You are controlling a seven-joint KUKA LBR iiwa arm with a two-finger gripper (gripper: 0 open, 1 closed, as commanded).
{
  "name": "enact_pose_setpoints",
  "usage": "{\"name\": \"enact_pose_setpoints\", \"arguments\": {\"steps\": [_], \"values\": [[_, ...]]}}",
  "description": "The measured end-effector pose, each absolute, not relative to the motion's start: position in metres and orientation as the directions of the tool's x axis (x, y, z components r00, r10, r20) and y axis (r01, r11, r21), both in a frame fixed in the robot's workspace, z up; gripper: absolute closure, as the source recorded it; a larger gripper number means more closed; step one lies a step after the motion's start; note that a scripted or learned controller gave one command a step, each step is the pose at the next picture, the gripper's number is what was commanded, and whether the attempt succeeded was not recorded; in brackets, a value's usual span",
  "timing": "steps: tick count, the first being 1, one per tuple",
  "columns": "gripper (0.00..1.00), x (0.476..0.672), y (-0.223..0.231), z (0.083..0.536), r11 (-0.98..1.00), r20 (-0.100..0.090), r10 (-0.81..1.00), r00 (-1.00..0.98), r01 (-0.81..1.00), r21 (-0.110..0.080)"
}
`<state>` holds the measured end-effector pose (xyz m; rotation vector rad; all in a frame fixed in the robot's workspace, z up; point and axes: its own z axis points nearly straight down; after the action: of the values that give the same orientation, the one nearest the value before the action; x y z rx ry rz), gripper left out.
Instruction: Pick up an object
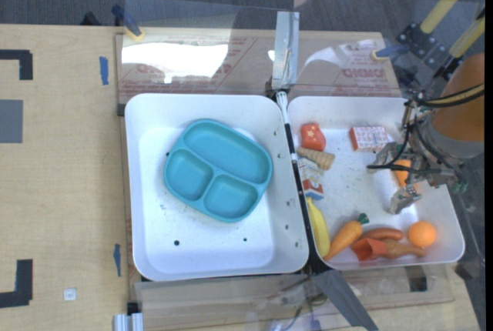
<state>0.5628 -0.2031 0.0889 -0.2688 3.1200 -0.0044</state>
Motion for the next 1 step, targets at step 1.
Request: {"name": "enact_pose_setpoints", "arguments": {"steps": [1], "values": [[0.00,0.5686,-0.1947,0.0887,1.000,-0.011,-0.026,-1.000,-0.026,-0.003]]}}
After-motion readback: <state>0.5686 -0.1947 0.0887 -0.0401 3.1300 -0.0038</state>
